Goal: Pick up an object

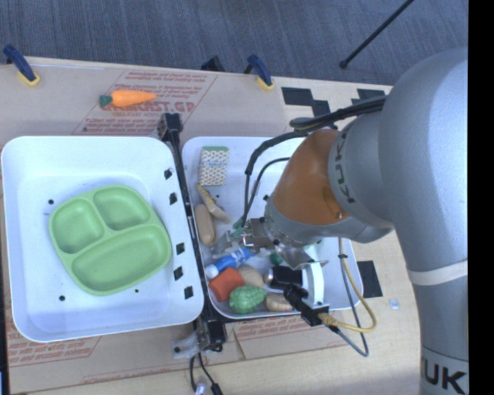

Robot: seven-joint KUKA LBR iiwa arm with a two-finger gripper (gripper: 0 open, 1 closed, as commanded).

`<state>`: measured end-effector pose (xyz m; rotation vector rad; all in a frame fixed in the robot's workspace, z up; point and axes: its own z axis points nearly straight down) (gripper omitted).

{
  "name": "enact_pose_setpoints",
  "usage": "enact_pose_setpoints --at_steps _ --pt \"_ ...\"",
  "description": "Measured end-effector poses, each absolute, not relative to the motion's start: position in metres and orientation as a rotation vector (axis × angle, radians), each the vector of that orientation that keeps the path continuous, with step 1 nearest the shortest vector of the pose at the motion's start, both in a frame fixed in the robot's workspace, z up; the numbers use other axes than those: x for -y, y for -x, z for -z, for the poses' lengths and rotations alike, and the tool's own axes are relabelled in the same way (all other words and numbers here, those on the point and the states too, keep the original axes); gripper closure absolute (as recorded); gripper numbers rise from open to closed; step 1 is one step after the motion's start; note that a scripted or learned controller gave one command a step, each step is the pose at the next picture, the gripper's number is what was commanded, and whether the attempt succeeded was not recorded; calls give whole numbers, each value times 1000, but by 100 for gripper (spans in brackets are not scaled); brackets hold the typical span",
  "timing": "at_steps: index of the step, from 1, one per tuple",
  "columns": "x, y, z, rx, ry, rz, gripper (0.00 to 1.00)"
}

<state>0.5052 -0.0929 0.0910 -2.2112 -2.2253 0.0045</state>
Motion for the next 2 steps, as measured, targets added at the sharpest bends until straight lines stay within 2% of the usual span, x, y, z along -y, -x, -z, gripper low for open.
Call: enact_pose_setpoints --at_steps 1,2 --pt "93 -506 -101 2231 2204 -6 100" --pt "60 -490 -231 2228 2213 -1 100"
